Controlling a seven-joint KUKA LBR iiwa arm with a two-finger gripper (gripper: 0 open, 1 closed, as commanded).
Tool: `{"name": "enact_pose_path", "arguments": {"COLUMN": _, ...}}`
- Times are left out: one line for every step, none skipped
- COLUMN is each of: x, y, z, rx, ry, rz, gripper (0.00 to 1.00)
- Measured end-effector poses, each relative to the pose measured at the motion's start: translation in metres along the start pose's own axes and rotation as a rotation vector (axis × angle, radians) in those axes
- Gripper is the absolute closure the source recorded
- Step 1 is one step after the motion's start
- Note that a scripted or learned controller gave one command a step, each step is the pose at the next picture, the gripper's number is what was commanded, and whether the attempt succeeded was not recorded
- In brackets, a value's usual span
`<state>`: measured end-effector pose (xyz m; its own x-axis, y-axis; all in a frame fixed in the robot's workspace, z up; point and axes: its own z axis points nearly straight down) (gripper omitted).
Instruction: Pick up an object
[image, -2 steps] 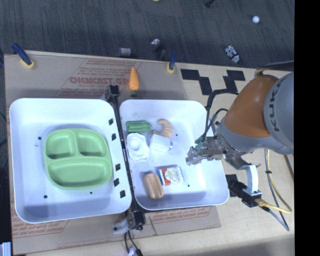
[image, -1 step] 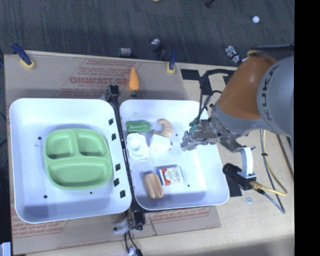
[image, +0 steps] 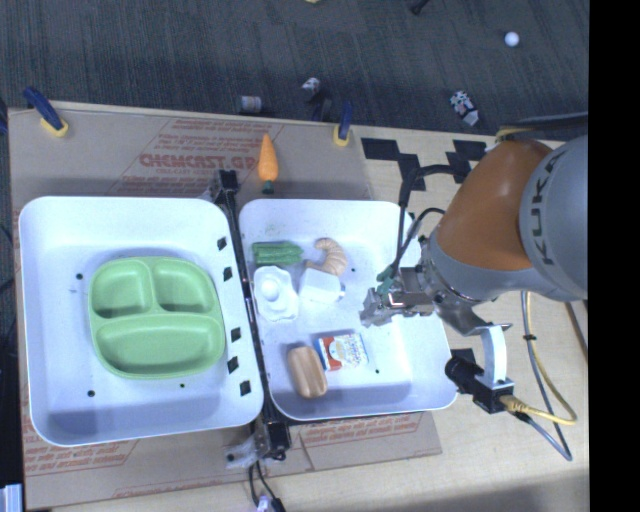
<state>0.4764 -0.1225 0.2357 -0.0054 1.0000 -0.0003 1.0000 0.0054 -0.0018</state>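
The right bin (image: 400, 385) holds a green pickle-like piece (image: 276, 253), a tan croissant (image: 332, 255), a white block (image: 321, 287), a white egg-shaped item (image: 273, 295), a brown bread roll (image: 307, 370) and a small red-and-white packet (image: 342, 351). My gripper (image: 385, 303) hangs over the right half of this bin, to the right of the white block and above the packet. Nothing shows between its fingers, and it sits apart from every object.
The left bin (image: 50, 230) carries a green divided plate (image: 155, 317). An orange carrot (image: 267, 158) lies on the cardboard behind the bins. The bulky orange and grey arm (image: 510, 230) covers the bench to the right of the right bin, with cables trailing below it.
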Motion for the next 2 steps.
{"name": "enact_pose_path", "arguments": {"x": 0.0063, "y": -0.0002, "z": 0.0171, "rx": 0.002, "ry": 0.001, "rz": 0.000, "gripper": 1.00}}
{"name": "enact_pose_path", "arguments": {"x": -0.0002, "y": 0.0089, "z": 0.0206, "rx": 0.000, "ry": -0.001, "rz": -0.002, "gripper": 1.00}}
